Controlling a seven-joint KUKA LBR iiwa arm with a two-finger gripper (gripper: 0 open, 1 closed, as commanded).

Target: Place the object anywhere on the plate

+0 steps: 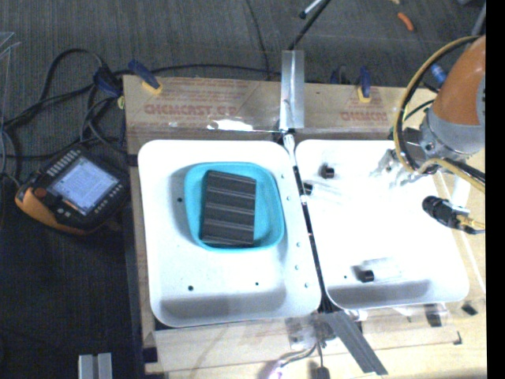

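Left bin: blue plate, squarish with rounded corners, glossy plastic. Dark ribbed slab already lies on it, rectangular, matte, long axis running near-far with a slight tilt, fully inside the rim. Right bin: white, shallow, a few small dark bits. Gripper at far right of that bin, pale fingers apart, nothing between them. Slab lies well left of the gripper, across the divider. Placement looks done.
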